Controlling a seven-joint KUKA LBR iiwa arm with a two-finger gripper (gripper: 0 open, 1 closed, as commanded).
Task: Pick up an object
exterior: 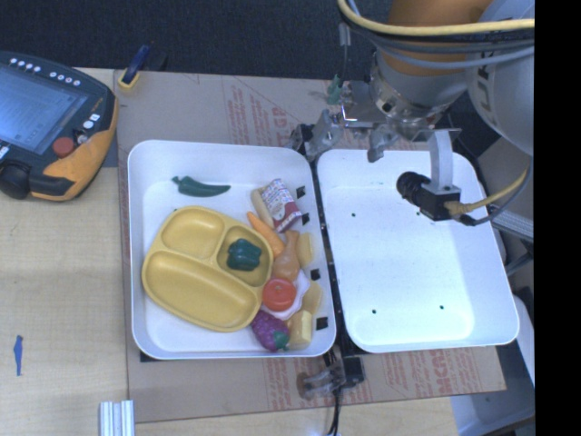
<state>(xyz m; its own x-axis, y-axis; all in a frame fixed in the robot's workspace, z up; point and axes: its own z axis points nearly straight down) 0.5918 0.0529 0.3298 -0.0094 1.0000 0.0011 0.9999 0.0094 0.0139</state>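
So all the pickable stuff sits in the left bin [145, 166]. There's a yellow divided tray [186, 284] with a dark green pepper-looking thing [243, 255] lying in its small upper right compartment. A green chili [201, 186] lies on its own near the bin's far wall, apart from the tray. Along the tray's right side there's a packed row: a red and white wrapper [280, 203], a carrot [265, 232], a tomato [280, 294] touching the tray's edge, a purple piece [270, 331] at the near end, plus some pale yellow bits I can't really make out.

The right bin [408, 280] is just beside it, the rims nearly touching. The pincer [413, 143] hangs over the right bin's far edge, well away from the food, nothing in it; can't tell how it's set from this angle. Both bins are on the counter [64, 280], with a teach pendant [50, 121] at the far left.
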